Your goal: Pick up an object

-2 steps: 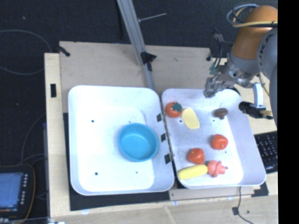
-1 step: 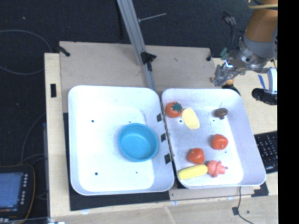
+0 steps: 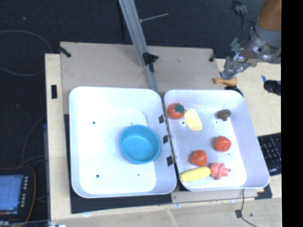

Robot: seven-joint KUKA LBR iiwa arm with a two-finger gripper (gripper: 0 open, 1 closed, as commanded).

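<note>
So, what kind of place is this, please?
Probably a robotics lab bench: a robot arm reaches over two white bins holding toy food and a blue bowl, with a keyboard nearby.

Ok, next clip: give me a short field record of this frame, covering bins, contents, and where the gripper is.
left bin: holds a blue bowl
right bin: seven small items
red items: tomato-like piece, two more
yellow items: one near the top, one at the front edge
other items: pink toy, dark brown piece
gripper: outside the bins, above the right bin's far corner, over a small orange object on the bench
grasp: none visible
</note>
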